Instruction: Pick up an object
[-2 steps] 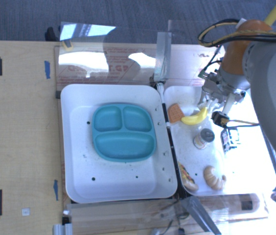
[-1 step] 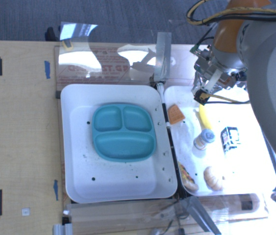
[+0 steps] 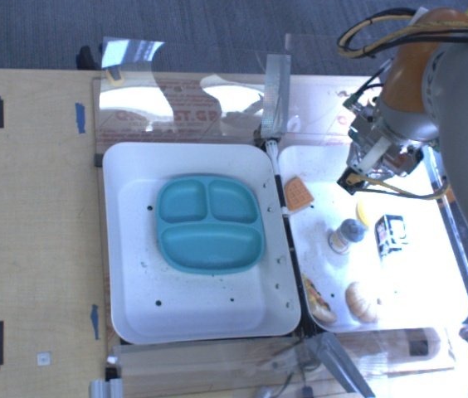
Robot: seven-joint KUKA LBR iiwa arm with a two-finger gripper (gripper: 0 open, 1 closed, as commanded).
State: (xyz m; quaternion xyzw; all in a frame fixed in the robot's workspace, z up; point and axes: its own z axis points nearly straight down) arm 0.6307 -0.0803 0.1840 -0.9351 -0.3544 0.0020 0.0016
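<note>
Your claw (image 3: 357, 177) hangs over the far side of the right bin (image 3: 458, 305) with nothing visibly gripped (whether it is wide or narrow I cannot tell), so the pick is undone, the small jar (image 3: 344, 236) lying just below it.

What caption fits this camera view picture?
Robot pincer hovers over the right bin of small items beside a blue divided plate.

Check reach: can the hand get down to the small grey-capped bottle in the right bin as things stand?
Probably yes. The hand hangs over the right white bin, and the small grey-capped bottle stands just below it in the view with bare floor around it. The nearby black-and-white box sits apart.
</note>
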